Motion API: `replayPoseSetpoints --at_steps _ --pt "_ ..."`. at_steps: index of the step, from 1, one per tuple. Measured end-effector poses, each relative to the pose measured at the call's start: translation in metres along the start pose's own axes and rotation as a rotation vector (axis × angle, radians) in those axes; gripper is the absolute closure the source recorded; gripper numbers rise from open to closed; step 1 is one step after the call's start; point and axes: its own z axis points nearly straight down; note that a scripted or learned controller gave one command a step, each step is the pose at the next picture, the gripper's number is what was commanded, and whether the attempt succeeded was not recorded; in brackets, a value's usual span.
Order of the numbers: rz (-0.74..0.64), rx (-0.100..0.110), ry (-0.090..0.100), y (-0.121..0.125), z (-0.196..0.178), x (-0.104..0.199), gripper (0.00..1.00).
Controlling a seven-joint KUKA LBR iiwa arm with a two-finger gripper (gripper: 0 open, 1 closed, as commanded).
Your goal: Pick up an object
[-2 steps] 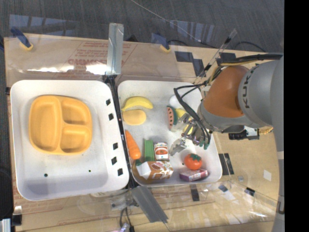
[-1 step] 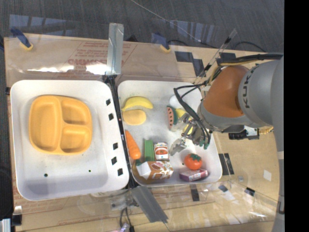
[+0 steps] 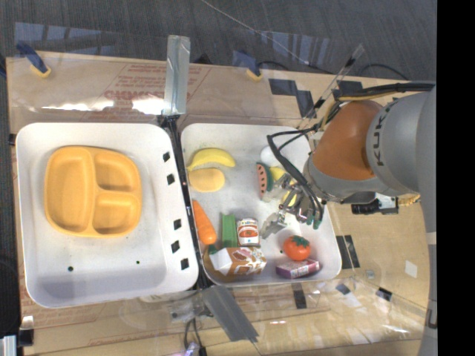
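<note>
My gripper [image 3: 286,215] hangs low over the right part of the right bin [image 3: 223,136], on the grey arm with its orange band [image 3: 341,150]. It sits just above a red tomato [image 3: 297,248] and to the right of a small red-labelled can [image 3: 248,232]. A watermelon slice [image 3: 262,180] and a small yellow piece [image 3: 277,174] lie just up-left of it. I see nothing held by it. Cables and the wrist hide the bin floor under the arm.
In the same bin lie a banana [image 3: 211,156], a pale yellow lump [image 3: 208,179], a carrot [image 3: 204,225], a green item [image 3: 229,230], a brown pastry [image 3: 237,262] and a purple box [image 3: 298,270]. A yellow divided plate [image 3: 93,191] sits in the left bin [image 3: 44,273].
</note>
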Motion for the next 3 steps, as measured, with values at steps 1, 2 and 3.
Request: replayPoseSetpoints --at_steps 1,2,3 --pt "0.000 0.000 0.000 0.0000 0.0000 0.0000 0.00" --pt "0.000 0.000 0.000 0.0000 0.0000 0.0000 0.00" --pt "0.000 0.000 0.000 0.0000 0.0000 0.0000 0.00"
